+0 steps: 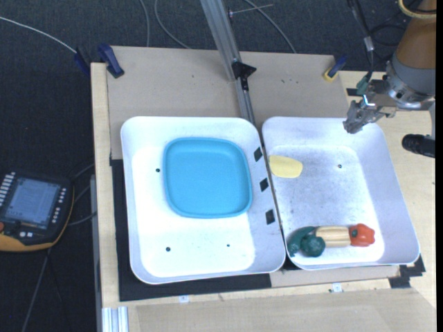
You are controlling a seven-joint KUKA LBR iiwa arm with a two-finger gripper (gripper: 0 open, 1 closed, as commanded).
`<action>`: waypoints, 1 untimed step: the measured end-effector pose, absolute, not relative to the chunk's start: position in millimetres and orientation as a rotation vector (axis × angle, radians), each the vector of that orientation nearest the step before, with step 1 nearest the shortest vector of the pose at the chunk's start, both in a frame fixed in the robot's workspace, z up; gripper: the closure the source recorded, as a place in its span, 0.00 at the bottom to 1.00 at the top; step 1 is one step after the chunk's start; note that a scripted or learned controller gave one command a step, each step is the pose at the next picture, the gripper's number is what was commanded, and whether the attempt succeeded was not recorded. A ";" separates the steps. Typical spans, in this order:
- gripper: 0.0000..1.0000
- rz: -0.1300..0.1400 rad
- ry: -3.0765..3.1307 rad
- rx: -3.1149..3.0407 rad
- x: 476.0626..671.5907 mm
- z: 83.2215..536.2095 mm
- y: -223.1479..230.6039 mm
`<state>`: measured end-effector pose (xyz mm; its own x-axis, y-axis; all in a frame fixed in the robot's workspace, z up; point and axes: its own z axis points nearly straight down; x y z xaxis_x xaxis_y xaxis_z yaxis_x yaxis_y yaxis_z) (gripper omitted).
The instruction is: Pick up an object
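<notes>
The right bin (pixel 325 185) holds a pale yellow piece (pixel 285 167) near its upper left corner. Along its front edge lie a green round object (pixel 306 243), a tan wooden stick (pixel 333 236) and a red piece (pixel 362 235) in a row. My gripper (pixel 358 120) hangs over the bin's upper right rim, far from these objects, with nothing visible between its fingers. The left bin (pixel 149 247) carries a blue square plate (pixel 208 177).
A metal pole (pixel 221 26) slants down to the gap between the bins. Blue and yellow clamps (pixel 109 61) sit on the wooden board's back corners. A handheld pendant (pixel 31 206) lies on the floor at left, with cables behind the bench.
</notes>
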<state>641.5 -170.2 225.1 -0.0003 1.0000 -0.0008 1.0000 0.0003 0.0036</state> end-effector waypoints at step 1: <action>1.00 0.001 2.226 2.218 636.8 220.7 -125.8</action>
<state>636.8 -125.8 220.7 -0.0035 1.0000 0.0009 1.0000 0.0035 0.0003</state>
